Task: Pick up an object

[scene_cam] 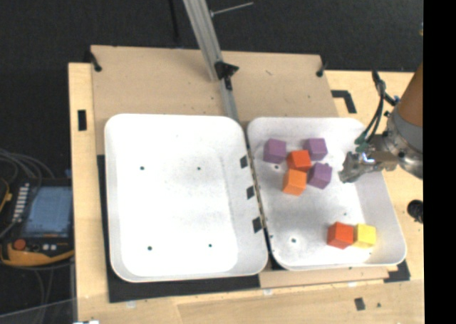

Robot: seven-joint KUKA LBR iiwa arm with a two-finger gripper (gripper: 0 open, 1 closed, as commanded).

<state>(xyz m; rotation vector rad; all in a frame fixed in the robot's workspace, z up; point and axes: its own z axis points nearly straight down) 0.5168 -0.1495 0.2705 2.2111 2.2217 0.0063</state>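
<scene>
Dark floor surrounds a pale wooden bench [178,77] bearing two white bins, and over the right bin [370,201] the gripper [351,171] hangs low with nothing visibly between its fingers, though whether they are spread or closed I cannot tell. Just beside it lies a purple cube [320,174], touching an orange cube [294,181], with a red-orange cube [300,159] and two more purple cubes [275,150] clustered behind. No pick looks done yet; the crowding may hinder it, while a red cube [341,234] and yellow cube [366,235] sit well apart.
</scene>
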